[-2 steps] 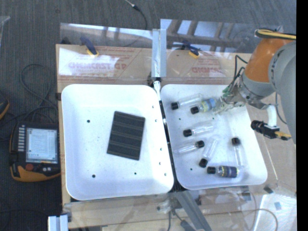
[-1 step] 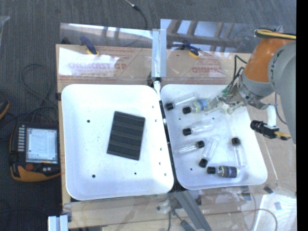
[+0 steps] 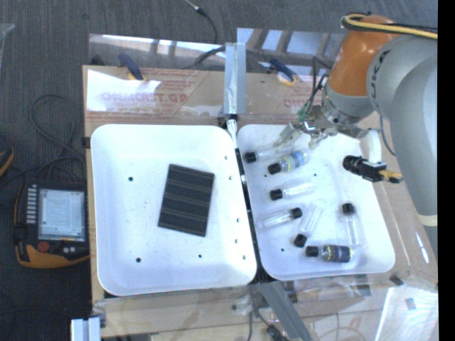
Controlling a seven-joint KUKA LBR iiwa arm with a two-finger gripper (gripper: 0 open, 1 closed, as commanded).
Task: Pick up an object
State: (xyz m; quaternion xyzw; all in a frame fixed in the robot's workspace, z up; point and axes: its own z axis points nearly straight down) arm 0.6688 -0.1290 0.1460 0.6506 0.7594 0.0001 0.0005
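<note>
A: Camera view, panel one. Where did the arm (image 3: 384, 62) stand?

B: It reached in from the right over the far edge of the right bin (image 3: 377, 258); the jaws (image 3: 302, 130) hung above a clear vial (image 3: 290, 163) with a black cap. Whether the jaws were released or clenched, I cannot tell.

A: And the things to be picked?

B: Several black-capped vials lay scattered in the right bin, among them a dark one (image 3: 332, 252) near its front edge. A black ribbed slab (image 3: 186, 199) lay flat in the middle of the left bin (image 3: 114, 261), well apart from the jaws.

A: Beyond the counter?

B: A handheld pendant (image 3: 53, 224) lay on the floor at left.
</note>
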